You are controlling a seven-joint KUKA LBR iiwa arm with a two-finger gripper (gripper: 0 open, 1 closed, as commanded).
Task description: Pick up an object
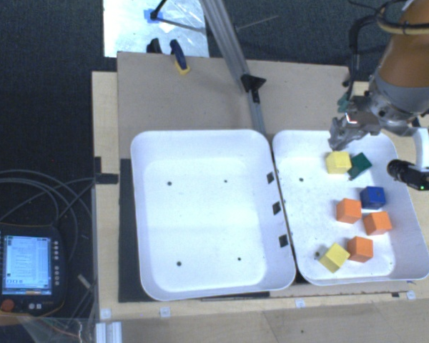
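While we read the bench from the left, we note first a handheld control pendant (23, 266) lying off the bench edge with its screen lit and cables looping above it. Next comes the left bin (139, 163), nothing in it but four small dark dots on its floor. A slanted grey pole (229, 41) crosses above the gap between the bins.

The right bin (289, 213) holds all the blocks. Toward its near edge: a yellow block (334, 256) touching an orange block (360, 249). Above these, two more orange blocks (348, 210) and (377, 222), with a blue block (372, 196) just behind them. At the far end, a second yellow cube (338, 162) sits touching a dark green block (359, 164).

The gripper (341, 140) hangs just above and behind that far yellow cube, arm reaching in from the right. We cannot tell whether the claw is spread or pressed together; the wrist body hides it. Nothing is seen between its tips.

Our judgement: the far yellow cube is the likely target. Risk lies in the green block pressed against it — a tip coming down on that side could land on the green block or shove both. The bin's far wall is also close, and could foul the descent
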